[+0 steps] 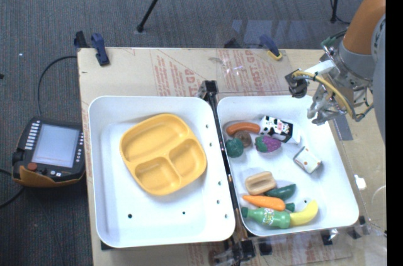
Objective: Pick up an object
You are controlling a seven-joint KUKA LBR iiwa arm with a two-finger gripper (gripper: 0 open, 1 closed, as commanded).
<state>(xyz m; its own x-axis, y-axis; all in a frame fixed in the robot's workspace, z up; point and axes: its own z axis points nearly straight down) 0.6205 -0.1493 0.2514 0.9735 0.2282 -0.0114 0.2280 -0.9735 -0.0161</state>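
1. so, farthest left on the floor lies a teach pendant (49,153) with a pale screen; nothing on it can be read.
2. next, the left bin (107,220) holds a yellow divided plate (163,153), stiff moulded plastic and light by the look of it, but wide and flat, so probably a poor thing to pinch.
3. across the bare board behind the bins runs red printing, mirrored or upside down, and i cannot make out a word.
4. the right bin (343,176) holds the candidates: a green broccoli piece (235,147), a sausage (242,128), purple grapes (268,144), a black-and-white carton (277,127), a small white box (307,161), a bread roll (261,183), a carrot (265,202), a green bottle (269,217) and a banana (305,214).
5. these look like hollow toy food: light, rigid, smooth, likely slippery. the white box lies apart from the rest, and its flat sides offer the surest hold.
6. the carton's and bottle's labels are too small to read.
7. the gripper (321,112) hangs above the bin's upper right corner, holding nothing; i cannot tell how its digits stand.
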